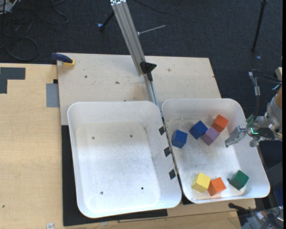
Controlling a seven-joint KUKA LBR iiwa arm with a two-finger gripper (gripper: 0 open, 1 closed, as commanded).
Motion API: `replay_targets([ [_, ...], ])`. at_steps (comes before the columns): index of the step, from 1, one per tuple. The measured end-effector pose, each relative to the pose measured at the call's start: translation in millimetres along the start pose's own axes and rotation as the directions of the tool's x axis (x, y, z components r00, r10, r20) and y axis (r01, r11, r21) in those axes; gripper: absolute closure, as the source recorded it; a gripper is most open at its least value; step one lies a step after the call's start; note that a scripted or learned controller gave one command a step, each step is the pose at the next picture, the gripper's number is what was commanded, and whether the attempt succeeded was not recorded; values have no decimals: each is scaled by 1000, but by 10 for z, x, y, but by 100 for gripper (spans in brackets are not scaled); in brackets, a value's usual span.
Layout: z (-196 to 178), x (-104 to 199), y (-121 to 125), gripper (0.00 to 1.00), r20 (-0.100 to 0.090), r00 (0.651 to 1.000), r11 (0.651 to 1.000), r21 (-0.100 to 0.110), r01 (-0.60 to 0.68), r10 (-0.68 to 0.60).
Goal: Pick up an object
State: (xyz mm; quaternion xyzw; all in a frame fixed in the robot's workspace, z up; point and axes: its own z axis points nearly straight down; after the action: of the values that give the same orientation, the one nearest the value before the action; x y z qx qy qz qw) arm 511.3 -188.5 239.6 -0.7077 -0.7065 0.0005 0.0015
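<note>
Jaws (236,136) empty, state unclear; purple cube (210,135) just left, orange cube (220,123) above-left.

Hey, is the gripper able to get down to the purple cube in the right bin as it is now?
Probably yes. The gripper hovers just right of the purple cube, with nothing between them. However, the blue cube and orange cube crowd it, leaving the fingers little room.

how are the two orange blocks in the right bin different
The upper orange block lies near the far side of the right bin, beside the purple block; the lower orange block lies near the front rim, touching the yellow block. The upper one is nearer the gripper. Both look like small orange cubes of similar size, and neither is held.
</note>
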Motion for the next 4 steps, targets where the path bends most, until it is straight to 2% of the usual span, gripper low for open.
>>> replay_targets([
  [1, 632, 9, -66, 0, -2, 1000, 1000, 7, 1, -1],
  [3, 1485, 71, -77, 0, -1, 1000, 1000, 1, 0, 0],
  [4, 1380, 61, -80, 100, -3, 1000, 1000, 1, -5, 5],
])
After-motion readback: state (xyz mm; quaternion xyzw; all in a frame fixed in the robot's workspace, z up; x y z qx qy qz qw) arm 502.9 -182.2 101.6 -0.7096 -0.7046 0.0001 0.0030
